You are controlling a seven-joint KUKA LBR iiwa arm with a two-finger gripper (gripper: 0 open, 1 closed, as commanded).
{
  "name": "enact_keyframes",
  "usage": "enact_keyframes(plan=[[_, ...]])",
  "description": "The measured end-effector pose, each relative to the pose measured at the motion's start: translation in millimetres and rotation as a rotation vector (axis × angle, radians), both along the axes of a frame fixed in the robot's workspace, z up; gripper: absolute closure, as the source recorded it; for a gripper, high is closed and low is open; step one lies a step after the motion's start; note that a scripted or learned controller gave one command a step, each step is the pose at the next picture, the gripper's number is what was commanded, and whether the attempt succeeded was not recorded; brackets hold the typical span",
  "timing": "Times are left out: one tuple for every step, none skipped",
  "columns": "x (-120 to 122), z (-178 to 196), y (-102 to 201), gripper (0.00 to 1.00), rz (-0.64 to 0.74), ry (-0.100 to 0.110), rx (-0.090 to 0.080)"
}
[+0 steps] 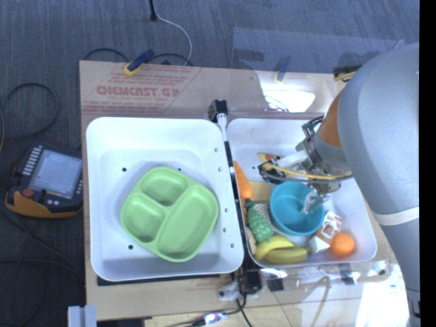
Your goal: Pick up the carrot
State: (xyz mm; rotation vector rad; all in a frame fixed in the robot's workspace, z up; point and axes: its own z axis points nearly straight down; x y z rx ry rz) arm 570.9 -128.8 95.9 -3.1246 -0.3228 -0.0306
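The carrot (241, 181) is a short orange taper lying against the left wall of the right bin (300, 129), its thin end pointing to the back. My gripper (311, 201) hangs over the blue bowl (294, 210) in the middle of that bin, about a hand's width right of the carrot and apart from it. The grey arm (385, 135) covers the bin's right side.
In the right bin, a green knobbly toy (259, 223) lies just in front of the carrot, with a banana (283, 252) at the front wall, an orange (343, 244) at the front right and a small white-and-orange piece (329, 226). A green divided plate (170, 213) sits in the left bin (109, 142).
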Motion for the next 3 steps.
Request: enact_keyframes(plan=[[-23, 0, -51, 0.00, 0.135, -0.007, -0.006], [-13, 18, -46, 1.00, 0.139, -0.037, -0.005], [-40, 6, 28, 1.00, 0.159, -0.046, -0.019]])
